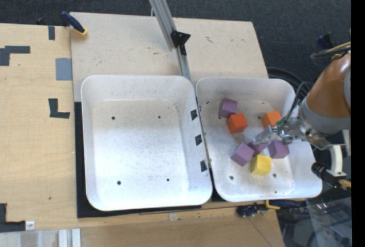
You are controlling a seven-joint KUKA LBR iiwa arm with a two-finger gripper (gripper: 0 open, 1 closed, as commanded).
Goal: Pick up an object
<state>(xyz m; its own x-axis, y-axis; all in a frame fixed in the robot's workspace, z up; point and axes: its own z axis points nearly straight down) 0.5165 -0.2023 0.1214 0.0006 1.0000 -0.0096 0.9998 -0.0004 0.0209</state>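
Several small blocks lie in the right bin: a purple block near the back, an orange block just in front of it, a second orange block further right, two purple blocks and a yellow block near the front. My gripper reaches in from the right and hangs low among them, between the right orange block and the two front purple blocks. I see no block lifted off the bin floor.
The left bin stands beside the right one, sharing a middle wall. A slanted metal rail crosses the back of the bench. The arm's orange band sits over the right bin's right rim.
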